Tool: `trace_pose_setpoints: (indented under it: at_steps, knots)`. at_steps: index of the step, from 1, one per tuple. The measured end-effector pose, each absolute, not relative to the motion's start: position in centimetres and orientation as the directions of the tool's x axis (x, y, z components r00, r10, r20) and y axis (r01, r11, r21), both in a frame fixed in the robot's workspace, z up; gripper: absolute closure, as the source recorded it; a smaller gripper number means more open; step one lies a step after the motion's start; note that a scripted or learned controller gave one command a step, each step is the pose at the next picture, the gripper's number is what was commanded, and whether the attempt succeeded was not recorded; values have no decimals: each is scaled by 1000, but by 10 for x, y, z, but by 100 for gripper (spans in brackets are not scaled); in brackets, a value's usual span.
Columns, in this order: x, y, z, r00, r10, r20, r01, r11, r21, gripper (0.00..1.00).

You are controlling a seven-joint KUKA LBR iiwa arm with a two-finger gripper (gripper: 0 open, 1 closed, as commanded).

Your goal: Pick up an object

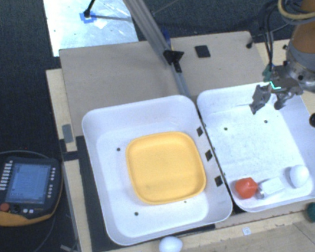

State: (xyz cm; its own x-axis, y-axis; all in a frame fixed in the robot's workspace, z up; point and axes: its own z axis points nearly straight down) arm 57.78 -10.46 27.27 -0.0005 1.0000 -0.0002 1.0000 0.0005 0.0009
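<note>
A plain yellow plate (166, 166) lies in the left white bin (106, 161). In the right white bin (249, 137), along its near wall, sit a red-orange object (245, 187) and a white ball (298, 175). The surface (118, 69) is tan.

one fixed camera above, looking down slantwise on both bins (143, 114)

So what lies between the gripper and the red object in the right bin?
Bare white bin floor, seen in the camera view; nothing lies between the gripper and the red object.
</note>
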Motion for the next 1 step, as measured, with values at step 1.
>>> trace_pose_setpoints:
  at_steps: [1]
  knots:
    - [578,-105,273,-1,1000,0,1000,1,1,0]
